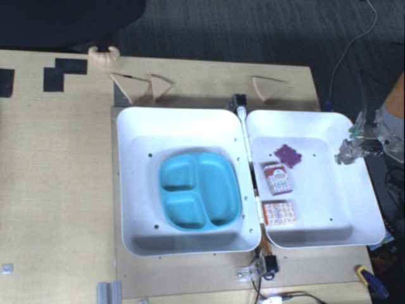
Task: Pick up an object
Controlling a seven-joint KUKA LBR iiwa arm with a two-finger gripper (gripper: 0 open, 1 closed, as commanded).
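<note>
**Approach phase, nothing grasped yet**

Claw (348,152) poised over right rim of right bin (354,230), well apart from contents; open or closed cannot be told at this resolution. Candidate objects in right bin's left half: purple crinkled scrap (288,154), soft-looking and irregular; flat red-and-white printed packet (277,178) just below; second similar packet (279,213) nearer front wall. Left bin (136,230) carries glossy blue three-compartment tray (200,191), rigid plastic. Next move likely: travel leftward, descend over one packet; flat profile calls for low, precise pinch.
</note>
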